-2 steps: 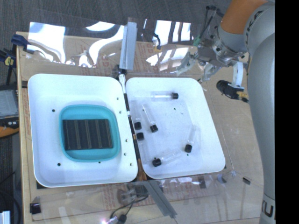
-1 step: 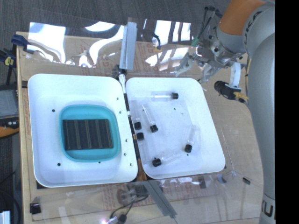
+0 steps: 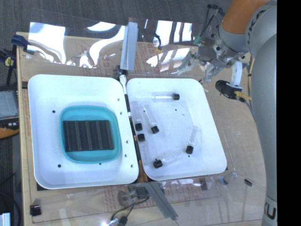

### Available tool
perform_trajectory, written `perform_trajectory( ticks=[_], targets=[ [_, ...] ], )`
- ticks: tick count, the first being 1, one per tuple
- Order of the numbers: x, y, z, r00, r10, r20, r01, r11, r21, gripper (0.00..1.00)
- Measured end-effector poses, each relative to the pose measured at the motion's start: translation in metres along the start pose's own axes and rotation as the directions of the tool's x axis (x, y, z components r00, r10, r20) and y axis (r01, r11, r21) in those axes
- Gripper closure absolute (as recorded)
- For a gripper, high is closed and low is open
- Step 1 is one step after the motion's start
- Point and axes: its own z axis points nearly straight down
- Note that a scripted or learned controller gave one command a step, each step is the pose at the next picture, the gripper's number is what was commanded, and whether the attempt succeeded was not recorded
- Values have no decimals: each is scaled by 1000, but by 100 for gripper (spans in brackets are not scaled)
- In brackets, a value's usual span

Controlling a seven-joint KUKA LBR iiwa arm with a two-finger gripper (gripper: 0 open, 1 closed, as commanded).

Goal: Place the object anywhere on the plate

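- The gripper (image 3: 200, 62) hangs above the far rim of the right bin (image 3: 214, 140), near that bin's top right corner, clear of everything inside it.
- How its jaws stand — can't tell from here; the end of the arm is a tangle of metal and cable against the glare on the bench.
- Nothing shows between them, so I call it unladen.
- In the right bin lie several clear tubes with black caps, scattered loosely, which reads as a picking pool and not an arranged set.
- One capped tube (image 3: 164, 97) lies near the far wall, nearest to the gripper; another tube (image 3: 151, 121) lies slanted at mid-bin.
- A third tube (image 3: 191, 141) lies toward the right wall, a fourth tube (image 3: 165, 161) by the near wall.
- Two small black caps (image 3: 139, 131) sit right against the left wall.
- The target waits across the divide: a teal plate (image 3: 90, 114), squarish, with a dark ribbed middle, lying flat in the centre of the left bin (image 3: 42, 126).
- Its central spot leaves room on all sides for a drop.
- My read: the pick is not yet made.
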Motion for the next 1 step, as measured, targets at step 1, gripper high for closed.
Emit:
perform_trajectory(
  ticks=[1],
  targets=[
    [0, 0, 0, 996, 85, 1, -85, 996, 0, 0]
  ],
)
